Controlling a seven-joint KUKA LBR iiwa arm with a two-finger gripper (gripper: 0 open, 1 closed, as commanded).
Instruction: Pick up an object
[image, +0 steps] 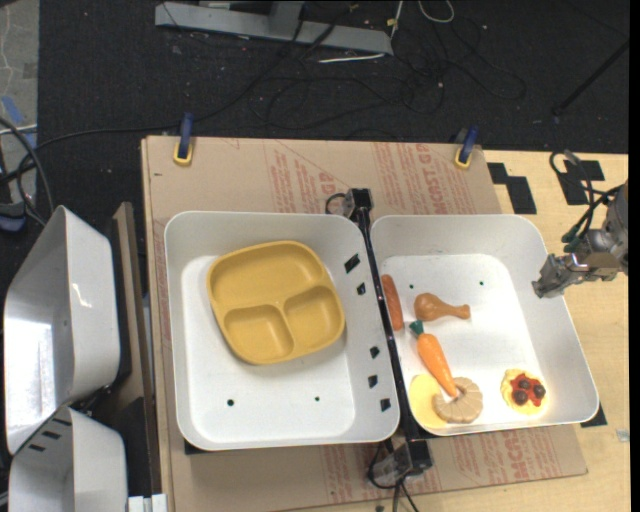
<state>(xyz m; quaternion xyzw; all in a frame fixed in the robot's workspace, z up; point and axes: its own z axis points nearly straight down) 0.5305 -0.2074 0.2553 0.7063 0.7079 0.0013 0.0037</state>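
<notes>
Two shallow white bins sit side by side on the table, which is covered with a sheet of brown cardboard. The left bin holds a yellow divided plate lying flat and turned a little askew, its three compartments facing up. Across the dark divider, the right bin carries the toy food: a brownish sausage lies close to the bin's left wall, a chicken drumstick rests just beside it toward the middle, and an orange carrot slants down below them, its thick end touching a round tan biscuit near the front rim. Further right along that front edge sits a small yellow tart topped with red berries, well apart from the biscuit. At the far right the gripper hangs over the bin's right rim, away from all the food, with nothing between its fingers; from here I cannot tell whether they are spread or closed.
</notes>
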